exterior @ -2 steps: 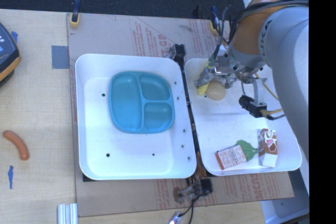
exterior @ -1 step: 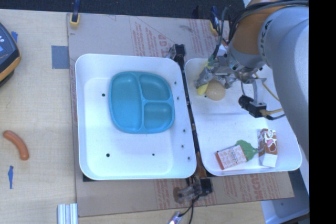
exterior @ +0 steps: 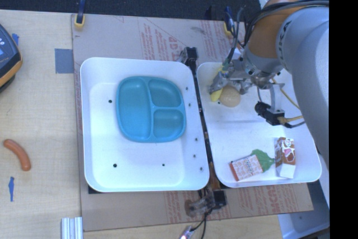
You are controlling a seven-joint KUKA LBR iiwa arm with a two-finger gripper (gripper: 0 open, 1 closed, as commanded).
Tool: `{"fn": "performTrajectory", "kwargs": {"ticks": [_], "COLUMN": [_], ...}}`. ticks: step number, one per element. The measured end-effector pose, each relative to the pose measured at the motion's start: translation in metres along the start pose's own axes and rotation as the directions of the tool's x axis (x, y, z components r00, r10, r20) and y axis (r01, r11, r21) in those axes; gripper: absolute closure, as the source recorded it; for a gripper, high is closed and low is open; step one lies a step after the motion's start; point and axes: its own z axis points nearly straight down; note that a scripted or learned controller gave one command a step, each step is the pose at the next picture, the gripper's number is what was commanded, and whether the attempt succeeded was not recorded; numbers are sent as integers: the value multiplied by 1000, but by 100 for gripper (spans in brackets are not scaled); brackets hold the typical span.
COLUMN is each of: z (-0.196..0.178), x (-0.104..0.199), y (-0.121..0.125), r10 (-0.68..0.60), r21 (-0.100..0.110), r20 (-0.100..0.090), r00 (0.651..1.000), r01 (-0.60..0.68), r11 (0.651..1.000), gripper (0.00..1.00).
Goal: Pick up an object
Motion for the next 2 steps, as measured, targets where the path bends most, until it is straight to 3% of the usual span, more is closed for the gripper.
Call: {"fn": "performTrajectory", "kwargs": {"ticks": [2], "z": [0], "x": [2], "y": [0], "r10": [-2], "r21": [2], "r20": [1], "r00": [1000], "r01": [2], "r11": [1000], "gripper": [0]}}
